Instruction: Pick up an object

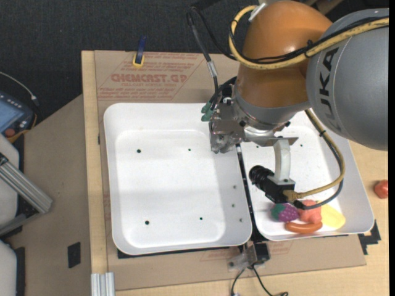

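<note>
Gripper [220,142]: clenched or released, impossible to say (tip small, grey, tucked under the wrist). Poised at the far end of the seam between the two white bins, just over the inner rim of the left bin [166,187].

Much of the right bin [357,187] hidden behind the bulky grey arm [358,73] and its orange band [278,48].

Two bins by count. Four small dark dots [139,151] on the floor of the left one.

In the near corner of the right bin, a tight cluster of small toys [305,219], overlapping and hard to separate. Four by colour: one purple piece [286,213], one red piece [313,214], one curved orange piece [302,227], one yellow piece [334,218]. All well apart from the gripper, nearer the camera and toward the view's right.

On the bench [373,162], at the view's right edge, one more orange thing [383,189], cut off.
</note>
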`<state>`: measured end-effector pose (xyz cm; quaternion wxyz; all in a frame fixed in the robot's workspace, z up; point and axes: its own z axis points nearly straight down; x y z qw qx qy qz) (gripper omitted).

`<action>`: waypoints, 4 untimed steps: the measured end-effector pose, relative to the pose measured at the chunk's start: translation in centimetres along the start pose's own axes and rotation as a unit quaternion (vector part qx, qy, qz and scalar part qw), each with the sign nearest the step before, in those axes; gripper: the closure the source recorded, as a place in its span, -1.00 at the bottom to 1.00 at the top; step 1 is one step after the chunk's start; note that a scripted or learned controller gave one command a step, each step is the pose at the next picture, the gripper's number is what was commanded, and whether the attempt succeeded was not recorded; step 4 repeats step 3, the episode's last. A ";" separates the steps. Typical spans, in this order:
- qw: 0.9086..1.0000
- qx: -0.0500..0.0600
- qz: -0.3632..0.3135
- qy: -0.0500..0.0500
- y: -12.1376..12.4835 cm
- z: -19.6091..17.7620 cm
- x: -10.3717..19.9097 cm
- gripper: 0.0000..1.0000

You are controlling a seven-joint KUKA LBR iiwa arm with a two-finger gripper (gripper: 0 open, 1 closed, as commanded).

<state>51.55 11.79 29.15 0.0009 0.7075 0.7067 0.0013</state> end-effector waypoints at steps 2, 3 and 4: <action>1.000 0.005 0.002 -0.001 1.9 5.0 -2.7 1.00; 1.000 0.001 -0.002 0.000 7.2 6.4 1.2 1.00; 1.000 0.001 -0.002 0.000 7.2 6.4 1.2 1.00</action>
